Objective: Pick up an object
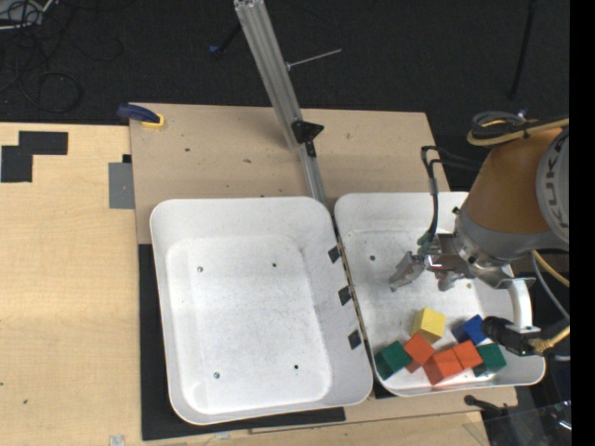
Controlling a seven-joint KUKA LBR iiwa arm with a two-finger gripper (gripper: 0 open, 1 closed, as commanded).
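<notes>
Several coloured blocks lie at the near end of the right bin (400, 221): a yellow block (430, 323), a green block (392, 358), orange-red blocks (444, 360), a blue block (471, 329) and another green block (492, 358). My gripper (426, 273) hangs over the middle of that bin, just above and behind the yellow block. Its fingers (405, 272) stand spread apart with nothing between them.
The left bin (186, 221) lies beside the right one, with black clips (343, 295) along the shared edge. A slanted aluminium rail (276, 72) rises behind the bins. A blue-and-yellow clamp (141, 115) sits at the bench's far left corner.
</notes>
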